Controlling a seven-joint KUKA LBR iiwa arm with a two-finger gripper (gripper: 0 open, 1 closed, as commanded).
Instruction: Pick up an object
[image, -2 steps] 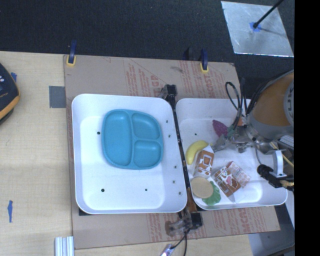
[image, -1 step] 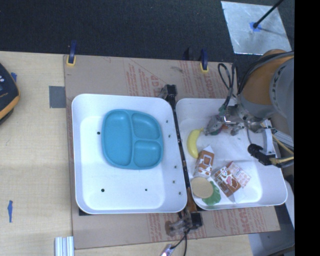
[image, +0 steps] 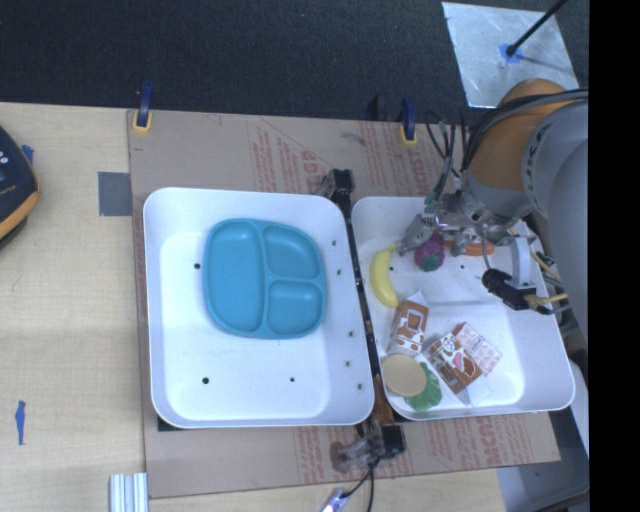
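Camera view, looking down on the surface (image: 70, 300). Left bin (image: 180, 390): one blue divided plate (image: 265, 277), lying flat near the middle. Right bin (image: 540, 370): banana (image: 383, 277) by the left wall, upright along it; purple fruit (image: 431, 252) just right of the banana, near the far wall; two printed packets (image: 409, 327) (image: 463, 357) mid-bin, side by side; tan round item (image: 405, 376) touching a green one (image: 427, 392) at the near left corner. Arm (image: 540, 150): enters from the right, wrist over the far end of the right bin. Jaws (image: 433, 232): directly above the purple fruit, close to or touching it; how far open cannot be told, nor whether anything is held.
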